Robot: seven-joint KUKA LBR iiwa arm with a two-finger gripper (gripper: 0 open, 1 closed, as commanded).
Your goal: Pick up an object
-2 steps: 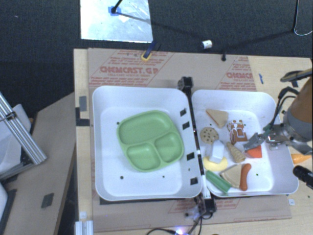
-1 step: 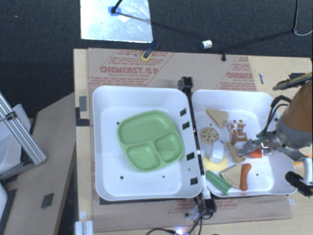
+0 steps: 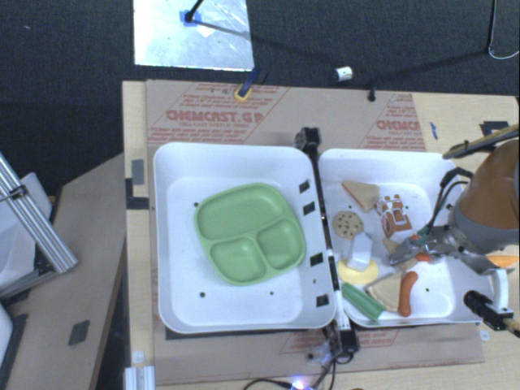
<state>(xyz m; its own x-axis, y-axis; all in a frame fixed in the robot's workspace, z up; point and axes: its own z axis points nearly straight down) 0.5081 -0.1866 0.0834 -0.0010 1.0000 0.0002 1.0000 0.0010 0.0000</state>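
The right bin (image 3: 422, 162) holds several toy foods: a tan wedge (image 3: 361, 193), a round speckled cookie (image 3: 348, 223), a red-and-white carton (image 3: 395, 214), a white and yellow piece (image 3: 358, 260), a green stick (image 3: 362, 301) and an orange-red sausage (image 3: 406, 292) lying on a tan slice (image 3: 387, 291). My gripper (image 3: 406, 252) reaches in from the right and hangs low over the bin's middle, just below the carton and above the sausage. Its tip is dark and small here, and I see nothing clearly held in it.
The left bin (image 3: 175, 177) bears a green divided plate (image 3: 248, 232). A black divider with clips (image 3: 318, 218) runs between the bins. The grey and orange arm (image 3: 491, 210) covers the right bin's right side. Cardboard (image 3: 219, 112) lies under both bins.
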